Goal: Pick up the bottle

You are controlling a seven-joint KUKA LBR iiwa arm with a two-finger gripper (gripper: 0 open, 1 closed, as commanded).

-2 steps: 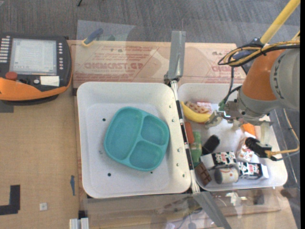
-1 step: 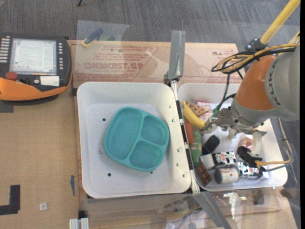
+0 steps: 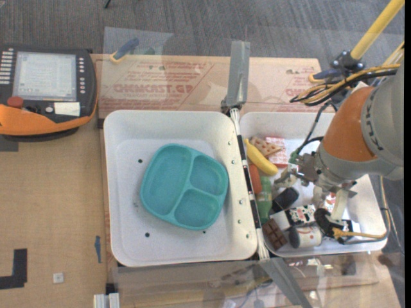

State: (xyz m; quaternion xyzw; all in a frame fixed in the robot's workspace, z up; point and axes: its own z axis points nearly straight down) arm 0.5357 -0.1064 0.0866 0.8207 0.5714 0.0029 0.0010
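A small bottle (image 3: 307,237) with a pale body and a dark cap lies on its side near the front wall of the right bin (image 3: 376,201). My gripper (image 3: 290,194) is down inside that bin, just above and to the left of the bottle, among the clutter. The orange-banded wrist (image 3: 347,136) rises behind it to the right. Nothing can be made out as held.
The right bin also holds a banana (image 3: 260,157), a waffle piece (image 3: 271,146), an orange and a green item (image 3: 260,188), a chocolate bar (image 3: 275,231) and a white patterned object (image 3: 300,215). A teal divided plate (image 3: 185,186) lies in the left bin (image 3: 122,172). A teach pendant (image 3: 46,88) rests at far left.
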